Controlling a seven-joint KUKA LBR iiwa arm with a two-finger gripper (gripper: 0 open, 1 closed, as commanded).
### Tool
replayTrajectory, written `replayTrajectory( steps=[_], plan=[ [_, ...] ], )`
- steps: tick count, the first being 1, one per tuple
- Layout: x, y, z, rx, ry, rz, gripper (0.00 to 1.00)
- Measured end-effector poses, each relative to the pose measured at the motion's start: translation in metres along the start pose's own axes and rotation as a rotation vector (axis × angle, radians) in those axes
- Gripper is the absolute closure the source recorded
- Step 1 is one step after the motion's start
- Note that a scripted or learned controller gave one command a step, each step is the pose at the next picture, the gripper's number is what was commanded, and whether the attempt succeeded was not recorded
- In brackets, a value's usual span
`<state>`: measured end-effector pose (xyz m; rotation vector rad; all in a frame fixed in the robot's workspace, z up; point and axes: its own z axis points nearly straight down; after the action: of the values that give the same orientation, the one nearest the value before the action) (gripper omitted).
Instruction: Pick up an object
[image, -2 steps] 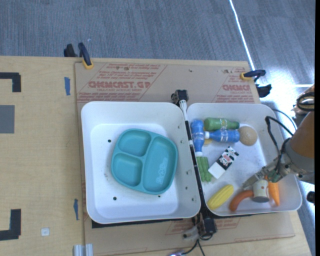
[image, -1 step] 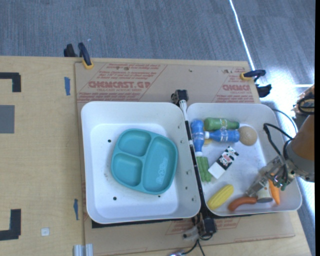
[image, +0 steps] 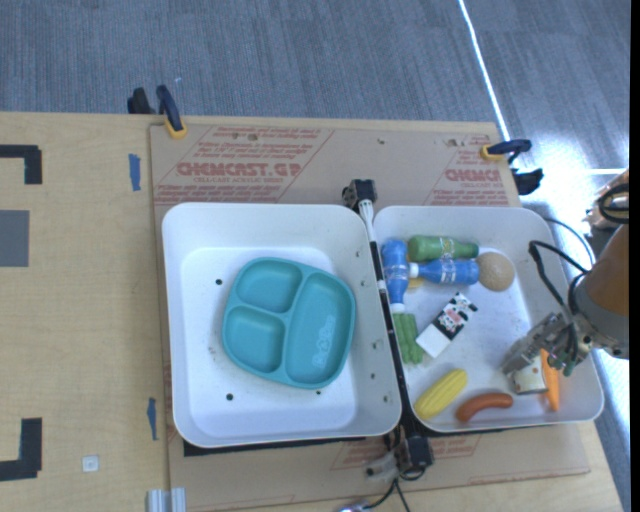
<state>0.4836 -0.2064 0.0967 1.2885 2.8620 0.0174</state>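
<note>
you have the carrot (image: 551, 385) as the nearest pick: a small orange cone with a green tip, smooth plastic, lying in the right bin (image: 585, 412) at its corner, just past the sausage (image: 484, 405) from the corn (image: 441, 393). the tool (image: 537, 352) is low over that corner, touching or just above the carrot; you cannot tell its state. the arm leans in from that side. beyond the carrot lie a blue bottle (image: 446, 271), a green bottle (image: 441, 246) and a tan egg (image: 495, 270).
</note>
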Motion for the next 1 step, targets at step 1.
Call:
replayTrajectory(
  steps=[1],
  plan=[
    [0.0232,0.0487,-0.0366,0.008,-0.007,0.441,1.00]
  ],
)
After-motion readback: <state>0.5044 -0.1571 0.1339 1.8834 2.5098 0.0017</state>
